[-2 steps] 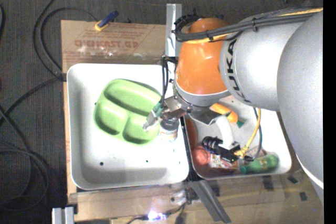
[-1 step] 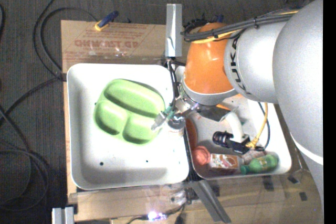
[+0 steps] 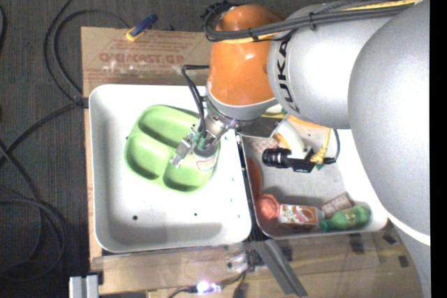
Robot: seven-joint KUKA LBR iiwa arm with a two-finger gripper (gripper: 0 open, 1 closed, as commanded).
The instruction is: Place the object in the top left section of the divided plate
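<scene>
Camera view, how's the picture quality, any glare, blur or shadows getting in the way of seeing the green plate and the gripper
Camera view: the left white bin is bright and nearly washed out; the arm casts a soft shadow beside the green divided plate; the gripper is small and slightly blurred, so its fingertips are hard to read; the arm's big grey link looms soft and near the lens, hiding much of the right bin.
</scene>
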